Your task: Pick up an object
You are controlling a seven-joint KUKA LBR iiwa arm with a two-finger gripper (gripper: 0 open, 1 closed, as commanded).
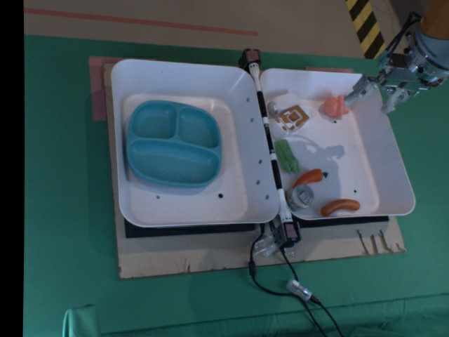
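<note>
A green cloth [63, 188] covers my bench, with a sheet of brown cardboard [189, 255] lying on it. Beyond the cloth I see tan floor [175, 2] crossed by a red line [140, 21], and yellow-black hazard tape [363, 9]. The light is dim.

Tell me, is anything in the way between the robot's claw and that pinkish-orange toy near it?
Nothing visible is. The gripper hovers over the right bin's far right edge, and the pinkish-orange toy lies just to its left with bare bin floor around it.

Arm [429, 30] at upper right of frame: orange band at top, pale grey wrist below, black cables alongside, grey metal gripper [374, 94] with two light-coloured prongs.
</note>
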